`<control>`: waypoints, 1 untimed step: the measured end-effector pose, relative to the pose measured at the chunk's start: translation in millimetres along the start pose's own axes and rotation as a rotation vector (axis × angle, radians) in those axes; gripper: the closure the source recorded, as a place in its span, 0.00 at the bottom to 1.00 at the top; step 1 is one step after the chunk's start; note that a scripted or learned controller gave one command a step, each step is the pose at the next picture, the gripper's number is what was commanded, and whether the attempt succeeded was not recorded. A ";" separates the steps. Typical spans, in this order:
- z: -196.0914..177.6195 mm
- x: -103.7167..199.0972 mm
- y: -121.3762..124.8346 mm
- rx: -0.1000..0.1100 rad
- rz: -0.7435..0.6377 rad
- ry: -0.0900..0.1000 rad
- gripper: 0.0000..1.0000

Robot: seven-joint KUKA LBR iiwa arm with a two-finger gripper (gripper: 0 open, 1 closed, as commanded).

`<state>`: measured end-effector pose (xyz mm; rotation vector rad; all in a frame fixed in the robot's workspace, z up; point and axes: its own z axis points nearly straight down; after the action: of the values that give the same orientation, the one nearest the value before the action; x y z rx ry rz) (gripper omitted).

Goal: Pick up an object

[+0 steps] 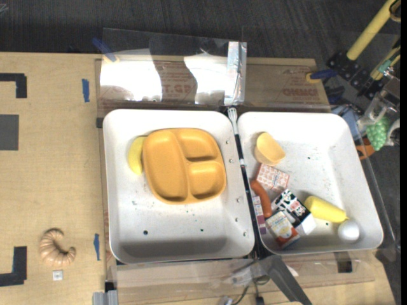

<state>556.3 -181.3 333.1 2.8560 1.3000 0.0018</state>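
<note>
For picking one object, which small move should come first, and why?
Probably bring the arm over the right bin and descend on the yellow cup. It lies apart from the crowded boxes, while the orange tray in the left bin looks too wide.

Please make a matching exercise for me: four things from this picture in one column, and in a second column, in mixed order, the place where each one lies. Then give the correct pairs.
Things
1. Orange plastic divided tray
2. Small orange plastic cup
3. Beige curled croissant-shaped toy
4. Yellow plastic banana-shaped toy

Places
A. On the cardboard bench top, outside the bins, at the lower left of the view
B. In the right white bin, near its upper left corner
C. In the left white bin, near its middle
D. In the right white bin, toward its lower right, beside a white ball

Pairs: 1-C, 2-B, 3-A, 4-D
</note>
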 end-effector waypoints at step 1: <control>-42.8 16.9 19.2 0.001 -0.100 0.001 1.00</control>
<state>581.8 -181.0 376.0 2.7887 1.4410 0.0025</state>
